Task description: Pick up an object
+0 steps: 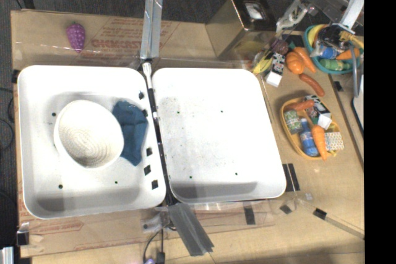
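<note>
Dark carpet borders a tan tabletop (235,238) carrying two white bins. Filling the left bin's (37,195) middle, a woven cream hat (90,133) lies with a blue cloth (132,130) touching its right side. At the tabletop's far right corner hangs the end effector (343,0); I cannot tell its state. Either target lies well apart to its left, across the right bin (213,139).

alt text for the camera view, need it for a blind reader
Two shallow white bins sit side by side on a bench: the left bin holds a round white woven hat touching a blue cloth. Small bowls of toy food sit to the right, a purple toy upper left.
</note>
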### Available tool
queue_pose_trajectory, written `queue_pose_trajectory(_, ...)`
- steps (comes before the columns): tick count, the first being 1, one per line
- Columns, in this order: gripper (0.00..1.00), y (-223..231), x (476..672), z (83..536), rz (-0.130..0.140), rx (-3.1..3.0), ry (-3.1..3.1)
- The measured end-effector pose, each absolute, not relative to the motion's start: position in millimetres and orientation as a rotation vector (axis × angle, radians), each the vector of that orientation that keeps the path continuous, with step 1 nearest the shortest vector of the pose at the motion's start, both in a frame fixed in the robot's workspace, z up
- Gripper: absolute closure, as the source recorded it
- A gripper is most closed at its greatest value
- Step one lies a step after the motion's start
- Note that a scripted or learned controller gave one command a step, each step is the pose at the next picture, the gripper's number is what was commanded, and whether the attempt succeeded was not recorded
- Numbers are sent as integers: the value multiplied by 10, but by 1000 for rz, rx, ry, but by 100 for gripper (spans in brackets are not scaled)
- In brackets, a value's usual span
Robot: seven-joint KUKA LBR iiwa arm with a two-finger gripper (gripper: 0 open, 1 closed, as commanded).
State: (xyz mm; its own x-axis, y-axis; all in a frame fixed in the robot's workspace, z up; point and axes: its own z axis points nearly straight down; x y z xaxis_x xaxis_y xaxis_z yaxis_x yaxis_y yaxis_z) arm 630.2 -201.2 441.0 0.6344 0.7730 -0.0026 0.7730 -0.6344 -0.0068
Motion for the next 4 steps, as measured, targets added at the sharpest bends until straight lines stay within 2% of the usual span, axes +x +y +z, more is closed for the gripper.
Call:
queue_pose_trajectory(1,0,-1998,6195,4408,9,-2771,-1468)
queue_pose_trajectory(2,100,-1982,6202,4505,14,-2764,-1476)
queue_pose_trajectory(3,100,-1016,6218,3986,9,-2853,-1311)
queue_pose_trajectory(4,100,315,5899,4423,2,-2966,-1032)
